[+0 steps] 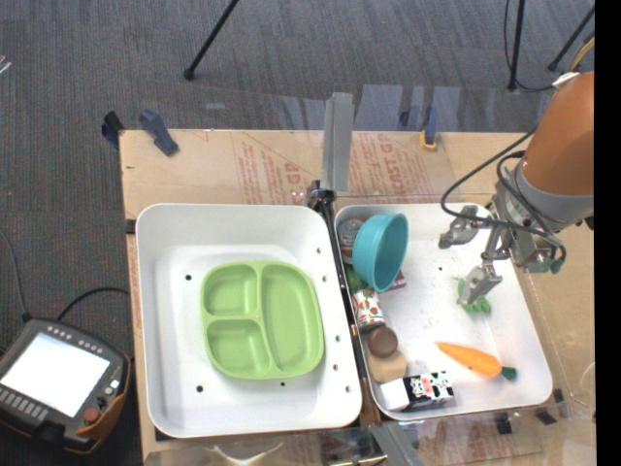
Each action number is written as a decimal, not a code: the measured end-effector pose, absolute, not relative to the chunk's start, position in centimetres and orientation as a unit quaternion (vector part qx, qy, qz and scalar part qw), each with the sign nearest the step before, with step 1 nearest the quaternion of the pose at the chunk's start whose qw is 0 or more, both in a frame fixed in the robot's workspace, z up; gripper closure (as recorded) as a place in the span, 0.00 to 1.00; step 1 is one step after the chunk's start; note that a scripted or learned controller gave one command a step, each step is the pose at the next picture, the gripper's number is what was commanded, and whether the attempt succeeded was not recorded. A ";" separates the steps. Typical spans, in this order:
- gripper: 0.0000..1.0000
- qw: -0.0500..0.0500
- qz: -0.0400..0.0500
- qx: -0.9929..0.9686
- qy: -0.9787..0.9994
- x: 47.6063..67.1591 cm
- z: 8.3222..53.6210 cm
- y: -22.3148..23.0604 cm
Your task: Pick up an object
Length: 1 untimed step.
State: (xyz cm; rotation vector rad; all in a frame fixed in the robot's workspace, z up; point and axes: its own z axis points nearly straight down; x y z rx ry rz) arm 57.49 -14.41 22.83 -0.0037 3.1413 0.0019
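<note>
Camera view, right bin (524,352): end effector (477,287) low over a small green toy (476,305) near the far-right wall; you cannot tell its finger state. Toy looks light, perhaps soft; take it across the middle. Its shape is partly hidden. Carrot (470,359) lies nearby.

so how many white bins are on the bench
2. The left bin holds a green divided plate; the right bin holds a teal bowl, a toy carrot and other small items.

Glossy teal plastic bowl (379,249), matt green plastic divided plate (262,319), smooth white bins (155,260), bare wooden bench (223,168)
</note>
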 end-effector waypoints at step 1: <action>0.00 -0.004 0.002 -0.075 0.997 54.5 12.7 -18.9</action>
